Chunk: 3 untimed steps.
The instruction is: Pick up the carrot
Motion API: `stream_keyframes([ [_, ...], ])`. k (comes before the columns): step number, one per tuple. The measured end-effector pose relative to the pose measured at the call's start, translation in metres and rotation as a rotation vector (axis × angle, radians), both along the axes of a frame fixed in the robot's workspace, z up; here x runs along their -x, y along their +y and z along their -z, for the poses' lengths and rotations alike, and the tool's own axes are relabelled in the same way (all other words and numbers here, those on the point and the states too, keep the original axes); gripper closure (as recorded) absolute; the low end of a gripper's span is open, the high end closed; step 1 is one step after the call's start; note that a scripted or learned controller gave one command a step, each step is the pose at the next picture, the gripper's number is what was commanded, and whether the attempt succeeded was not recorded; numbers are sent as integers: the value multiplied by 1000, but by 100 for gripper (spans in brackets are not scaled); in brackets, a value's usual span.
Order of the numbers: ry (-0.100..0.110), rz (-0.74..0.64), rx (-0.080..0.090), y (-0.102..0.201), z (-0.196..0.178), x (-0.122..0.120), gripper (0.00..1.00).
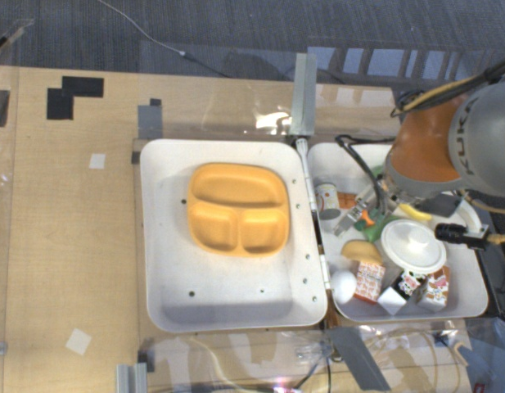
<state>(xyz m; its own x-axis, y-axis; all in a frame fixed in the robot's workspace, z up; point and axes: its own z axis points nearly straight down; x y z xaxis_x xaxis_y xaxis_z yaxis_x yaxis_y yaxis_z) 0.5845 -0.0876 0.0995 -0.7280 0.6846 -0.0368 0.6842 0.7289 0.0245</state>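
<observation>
In the right bin (473, 305), a small orange piece with a green end, which looks like the carrot (366, 217), lies among cluttered items in the bin's middle left. My gripper (358, 213) is low over that spot, reaching in from the right under the orange-banded wrist (424, 146). It sits right at the carrot and partly covers it. I cannot tell whether the carrot is held.
A yellow divided plate (237, 208) lies in the left bin (166, 301). Around the gripper are a can (326, 196), a yellow banana (416, 213), a white round lid (412, 246), a tan potato-like item (362, 250), a white egg (343, 285) and small cartons (368, 281).
</observation>
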Motion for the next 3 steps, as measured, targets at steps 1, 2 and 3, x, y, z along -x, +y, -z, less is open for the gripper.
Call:
stream_keyframes([
  [1,0,37,-4,1,0,0,0],
  [2,6,-34,1,-2,0,-2,0],
  [3,-2,42,-3,1,0,15,0],
])
